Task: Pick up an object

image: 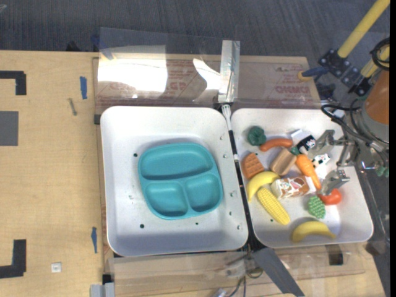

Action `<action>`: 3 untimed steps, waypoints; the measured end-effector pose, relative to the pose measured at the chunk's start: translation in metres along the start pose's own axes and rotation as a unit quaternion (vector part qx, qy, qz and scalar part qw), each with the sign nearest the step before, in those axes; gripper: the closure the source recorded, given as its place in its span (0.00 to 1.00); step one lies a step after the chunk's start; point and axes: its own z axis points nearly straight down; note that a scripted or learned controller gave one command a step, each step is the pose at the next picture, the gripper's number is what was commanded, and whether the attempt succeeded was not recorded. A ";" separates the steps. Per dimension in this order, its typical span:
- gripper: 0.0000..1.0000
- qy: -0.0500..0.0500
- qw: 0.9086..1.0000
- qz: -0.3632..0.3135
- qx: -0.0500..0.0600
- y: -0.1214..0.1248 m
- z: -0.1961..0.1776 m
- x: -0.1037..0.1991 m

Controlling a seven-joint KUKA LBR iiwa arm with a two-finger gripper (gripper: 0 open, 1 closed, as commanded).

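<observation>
The right bin [359, 228] holds several toy foods: a green broccoli [255, 134], an orange pepper [275, 144], a carrot [306, 167], a tan cylinder [283, 161], a brown bread slice [252, 164], a corn cob [273, 205], two bananas [311, 229], a white-and-red packet [291, 187], a green piece [316, 207] and a red piece [332, 197]. My gripper [332, 159] hangs over the bin's right half, open. One finger stands near the back and the other near the red piece. A small black-and-white toy [320, 161] lies just left of the gap between them.
The left bin [117, 184] carries a teal divided plate [179, 179]. A clear plastic sheet and a metal post [228, 73] stand behind the bins. A yellow pole and cables [352, 39] cross the upper right. Bare wooden bench lies to the left.
</observation>
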 end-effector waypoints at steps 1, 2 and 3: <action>0.00 0.000 0.995 0.099 0.000 -0.015 0.110 -0.019; 0.00 0.000 0.993 0.121 0.000 0.002 0.119 -0.019; 1.00 -0.003 0.993 0.120 0.000 0.003 0.108 -0.021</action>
